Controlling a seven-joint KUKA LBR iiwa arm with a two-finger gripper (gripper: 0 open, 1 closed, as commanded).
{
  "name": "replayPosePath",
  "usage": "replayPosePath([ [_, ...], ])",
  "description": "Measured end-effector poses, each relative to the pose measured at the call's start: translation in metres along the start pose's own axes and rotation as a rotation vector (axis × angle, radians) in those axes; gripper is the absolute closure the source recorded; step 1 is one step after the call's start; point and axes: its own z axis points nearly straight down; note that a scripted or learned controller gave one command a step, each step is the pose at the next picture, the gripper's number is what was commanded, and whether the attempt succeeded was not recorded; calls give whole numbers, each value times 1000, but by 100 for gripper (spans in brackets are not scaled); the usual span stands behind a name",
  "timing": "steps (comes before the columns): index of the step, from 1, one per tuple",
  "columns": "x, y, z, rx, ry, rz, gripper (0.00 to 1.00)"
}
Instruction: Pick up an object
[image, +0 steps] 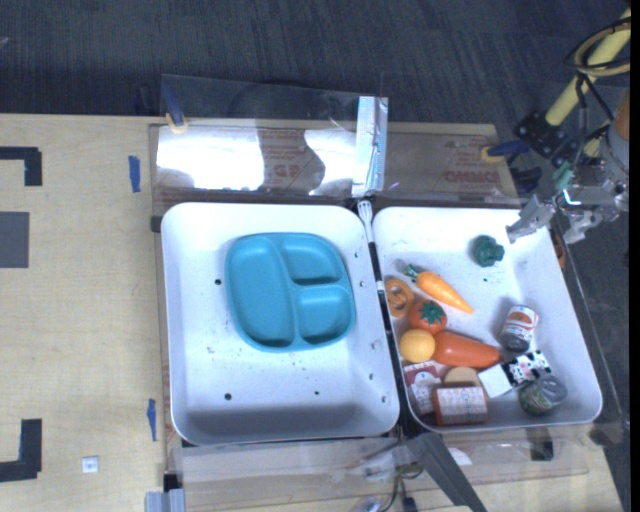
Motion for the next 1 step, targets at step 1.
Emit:
replayPosePath([
  [1,-24,3,49,6,2,93,0],
])
